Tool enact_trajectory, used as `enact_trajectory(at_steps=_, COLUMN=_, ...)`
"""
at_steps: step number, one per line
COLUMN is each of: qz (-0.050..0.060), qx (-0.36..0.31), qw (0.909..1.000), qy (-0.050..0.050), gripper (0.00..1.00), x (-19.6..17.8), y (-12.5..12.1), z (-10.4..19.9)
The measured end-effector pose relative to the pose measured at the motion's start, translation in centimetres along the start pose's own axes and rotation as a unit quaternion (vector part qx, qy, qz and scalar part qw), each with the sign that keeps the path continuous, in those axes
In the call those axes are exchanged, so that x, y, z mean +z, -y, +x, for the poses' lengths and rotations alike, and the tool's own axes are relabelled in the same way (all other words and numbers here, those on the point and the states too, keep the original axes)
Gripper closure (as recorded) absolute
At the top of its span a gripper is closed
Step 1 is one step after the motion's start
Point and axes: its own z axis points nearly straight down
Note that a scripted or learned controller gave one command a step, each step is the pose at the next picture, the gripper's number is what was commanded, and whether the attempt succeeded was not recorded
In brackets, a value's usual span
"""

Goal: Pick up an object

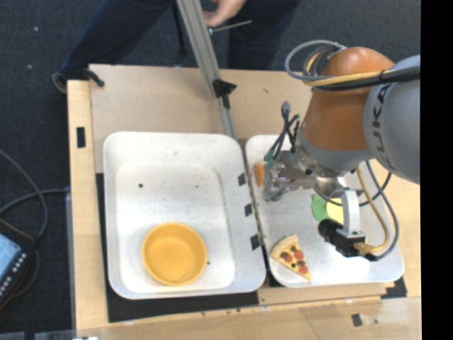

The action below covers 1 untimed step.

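Plainly, the pick is not yet done: nothing can be seen held by the grey arm's two-finger gripper (273, 187), which hangs low inside the right shallow white bin (322, 266), close to that bin's left wall, about midway along the pale wooden worktop (141, 98). Whether the gripper is open or closed I cannot tell, since the wrist and cables cover it from above. A small orange piece (260, 173) lies just beside the gripper, against the wall that parts the two bins, and it looks like the likeliest target. Its shape is too small to make out. Further toward the worktop's right edge, a flat green piece (323, 207) shows partly from under the arm. A toy pizza slice with red spots (291, 255) rests near the bin's front-left corner, well apart from the gripper. The left shallow white bin (117, 151) holds a round yellow plastic bowl (175, 252), upright, toward the worktop's front-left corner. As I judge it, the approach is made, while closing on an object and lifting it clear are left.
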Motion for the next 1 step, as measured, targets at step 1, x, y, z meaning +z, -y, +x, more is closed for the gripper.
enact_trajectory(at_steps=1, qz=0.001, qx=0.001, qw=1.0000, qy=0.000, gripper=1.00, x=1.51, y=0.45, z=5.78)
